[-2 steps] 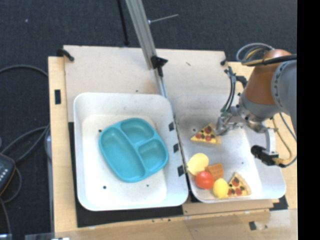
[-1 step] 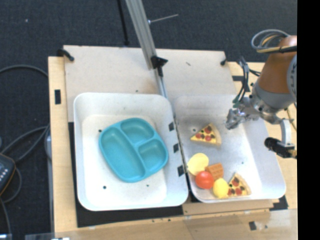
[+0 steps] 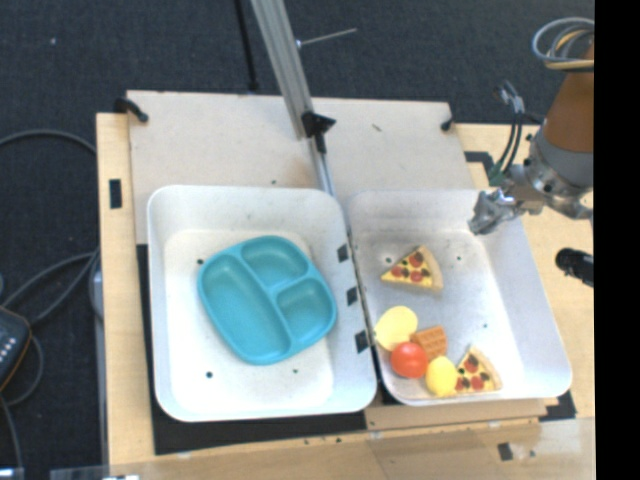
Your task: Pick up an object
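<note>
Nearest the lower edge of the frame, in the bottom corner of the right bin (image 3: pixel 520 298), a cluster of toy food sits together: a pizza slice (image 3: pixel 478 371) at lower right, a small yellow piece (image 3: pixel 441 375) touching it, a red tomato (image 3: pixel 408 359) just left of that, an orange waffle-like piece (image 3: pixel 432 340) behind, and a pale yellow round piece (image 3: pixel 396 325) beside the bin's left wall. Further up, a second pizza slice (image 3: pixel 413 268) lies alone near the bin's middle. In the left bin (image 3: pixel 180 218) rests a blue divided plate (image 3: pixel 266 298), tilted. At the upper right, the gripper (image 3: pixel 486 211) hangs over the right bin's far rim, well apart from all the food; whether its jaws are wide or narrow I cannot tell.
</note>
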You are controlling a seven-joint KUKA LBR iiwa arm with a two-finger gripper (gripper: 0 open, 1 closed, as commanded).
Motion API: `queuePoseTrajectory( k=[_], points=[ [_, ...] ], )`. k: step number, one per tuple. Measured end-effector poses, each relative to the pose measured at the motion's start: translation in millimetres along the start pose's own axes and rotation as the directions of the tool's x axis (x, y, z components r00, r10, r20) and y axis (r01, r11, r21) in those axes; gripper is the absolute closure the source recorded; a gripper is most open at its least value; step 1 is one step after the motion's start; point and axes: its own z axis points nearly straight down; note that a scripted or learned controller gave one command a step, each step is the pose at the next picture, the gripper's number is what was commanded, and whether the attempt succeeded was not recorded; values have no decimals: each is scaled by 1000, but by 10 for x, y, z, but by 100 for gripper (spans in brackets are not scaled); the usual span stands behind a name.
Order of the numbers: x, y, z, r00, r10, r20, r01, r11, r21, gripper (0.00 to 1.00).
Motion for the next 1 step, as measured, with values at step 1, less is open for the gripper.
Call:
queuePoseTrajectory(
  k=[1],
  points=[
    [-20, 15, -404, 1000, 0, -1, 0, 1000, 2, 100]
  ],
)
